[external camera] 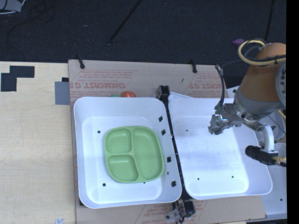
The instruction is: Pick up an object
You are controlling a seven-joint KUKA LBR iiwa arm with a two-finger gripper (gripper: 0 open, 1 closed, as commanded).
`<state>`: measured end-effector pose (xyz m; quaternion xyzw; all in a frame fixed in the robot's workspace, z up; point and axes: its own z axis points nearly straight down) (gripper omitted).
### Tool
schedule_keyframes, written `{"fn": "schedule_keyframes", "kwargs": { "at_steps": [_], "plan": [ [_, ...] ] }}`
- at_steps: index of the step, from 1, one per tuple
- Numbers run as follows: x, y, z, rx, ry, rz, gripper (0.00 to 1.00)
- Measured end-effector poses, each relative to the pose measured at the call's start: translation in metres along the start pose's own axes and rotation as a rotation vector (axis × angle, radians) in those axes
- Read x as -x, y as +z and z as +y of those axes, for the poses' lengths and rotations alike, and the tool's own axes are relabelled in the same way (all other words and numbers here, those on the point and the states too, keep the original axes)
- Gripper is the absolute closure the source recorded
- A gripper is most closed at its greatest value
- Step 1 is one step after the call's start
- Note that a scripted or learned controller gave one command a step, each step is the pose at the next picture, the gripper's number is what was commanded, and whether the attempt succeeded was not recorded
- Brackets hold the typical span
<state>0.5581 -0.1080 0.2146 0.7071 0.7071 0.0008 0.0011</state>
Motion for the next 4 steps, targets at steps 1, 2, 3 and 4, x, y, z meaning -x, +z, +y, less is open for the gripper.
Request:
{"fn": "schedule_keyframes", "kwargs": {
  "at_steps": [1,2,3,4],
  "plan": [
    [-0.053,-0.01,-0.003,-0.004,-0.004,0.003,1.0],
    [-0.108,-0.002,0.006,-0.005,-0.004,0.002,1.0],
    [-0.164,0.006,0.01,-0.006,-0.004,0.002,1.0],
    [-0.214,0.01,0.014,-0.006,-0.004,0.002,1.0]
  ]
}}
